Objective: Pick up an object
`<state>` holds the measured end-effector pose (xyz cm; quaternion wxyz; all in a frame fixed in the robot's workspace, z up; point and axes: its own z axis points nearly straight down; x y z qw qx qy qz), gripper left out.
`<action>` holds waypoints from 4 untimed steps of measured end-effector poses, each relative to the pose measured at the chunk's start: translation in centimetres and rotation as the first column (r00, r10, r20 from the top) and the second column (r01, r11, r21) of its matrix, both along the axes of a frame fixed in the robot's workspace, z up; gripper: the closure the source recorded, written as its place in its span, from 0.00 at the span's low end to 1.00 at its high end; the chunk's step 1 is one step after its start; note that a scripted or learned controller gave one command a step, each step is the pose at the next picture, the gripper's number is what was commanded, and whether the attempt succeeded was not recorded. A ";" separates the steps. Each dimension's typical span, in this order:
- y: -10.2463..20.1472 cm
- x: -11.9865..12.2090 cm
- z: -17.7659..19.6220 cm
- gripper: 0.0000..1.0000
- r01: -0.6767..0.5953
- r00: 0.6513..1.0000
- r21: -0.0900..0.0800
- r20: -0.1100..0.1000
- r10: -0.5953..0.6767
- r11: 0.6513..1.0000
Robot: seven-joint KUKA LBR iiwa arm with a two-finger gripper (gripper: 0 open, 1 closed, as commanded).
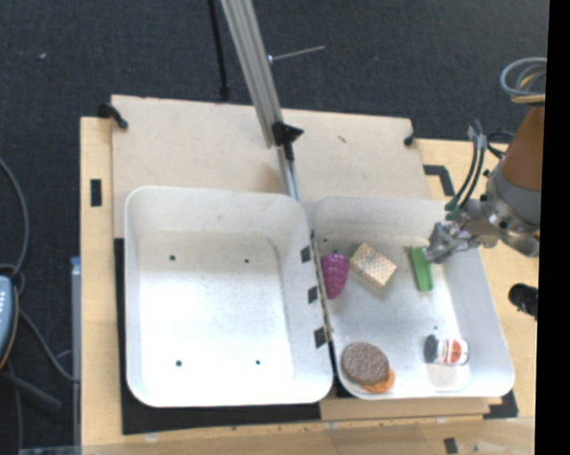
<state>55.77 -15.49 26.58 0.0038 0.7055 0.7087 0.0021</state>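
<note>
The right bin (478,303) holds several objects: a green stick-like piece (420,269) near its right side, a tan waffle-patterned block (372,266), a purple ridged object (334,273) by the left wall, a round brown cookie on an orange base (366,365) at the front, and a small red, white and dark item (446,351) at the front right. My gripper (441,243) hangs from the arm at the right, just above and to the right of the green piece's far end. Nothing shows between its fingers.
The left bin (217,294) sits beside the right one, with a divider between them. A slanted metal pole (258,72) rises from behind the bins. The arm's orange band (525,156) and cables stand at the right edge.
</note>
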 end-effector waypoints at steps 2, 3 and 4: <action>11.5 1.0 -0.3 1.00 -0.002 1.000 0.003 -0.007 0.002 1.000; 17.2 1.8 -1.5 1.00 -0.002 1.000 0.003 -0.010 0.002 1.000; 22.2 3.3 -0.8 1.00 -0.003 1.000 0.004 -0.007 0.003 1.000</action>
